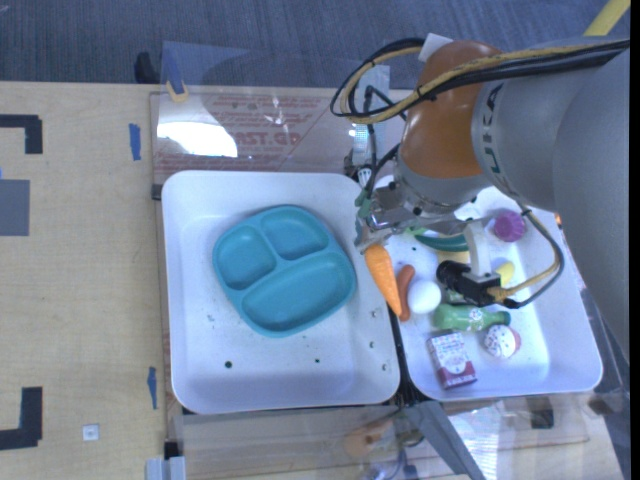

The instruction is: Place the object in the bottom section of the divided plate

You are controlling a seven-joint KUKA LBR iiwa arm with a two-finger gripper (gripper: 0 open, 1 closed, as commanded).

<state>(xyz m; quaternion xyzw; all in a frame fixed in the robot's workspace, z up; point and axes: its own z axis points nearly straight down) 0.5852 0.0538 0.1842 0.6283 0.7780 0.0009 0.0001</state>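
Carrot (383, 278) lying on the seam between the bins, just below the gripper (372, 230); grip state impossible to tell. Blue divided plate (285, 268) in the left bin (200, 368), all sections bare. Egg (425, 296) just beside the carrot.

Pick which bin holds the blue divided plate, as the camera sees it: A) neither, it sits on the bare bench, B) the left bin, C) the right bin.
B: the blue divided plate lies in the left bin, while the carrot and other items lie in the right bin.
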